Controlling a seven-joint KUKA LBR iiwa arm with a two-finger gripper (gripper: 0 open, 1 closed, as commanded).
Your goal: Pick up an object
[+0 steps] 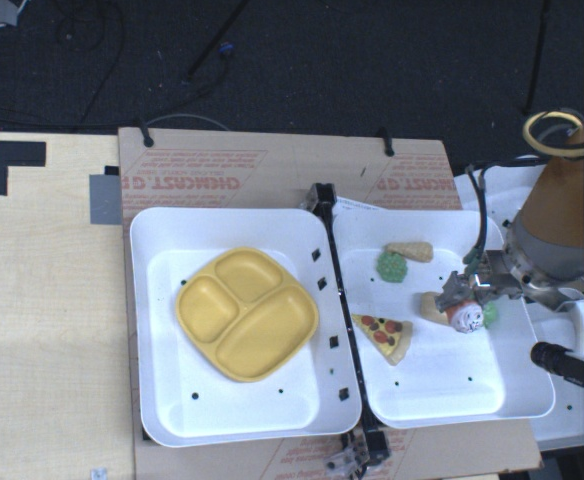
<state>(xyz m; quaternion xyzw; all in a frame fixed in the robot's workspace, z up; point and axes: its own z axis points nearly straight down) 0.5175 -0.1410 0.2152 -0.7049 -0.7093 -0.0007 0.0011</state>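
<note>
In the right bin (442, 398) lie a toy pizza slice (384, 334), a green leafy piece (392, 265) and a tan bread-like piece (410, 251). My gripper (464, 296) is low over the bin's right side. Directly under it sits a small red and white object (467, 318), with a flat tan piece (433, 308) to its left and a bit of green (490, 313) to its right. Whether the gripper touches the red and white object cannot be made out. The grey arm with its orange band (554, 208) comes in from the right.
A yellow divided plate (247, 313) lies in the left bin (162, 388). A black divider rail (340, 308) runs between the bins. Both bins rest on cardboard (272, 173). A black part (560, 360) sticks in beyond the right bin's edge.
</note>
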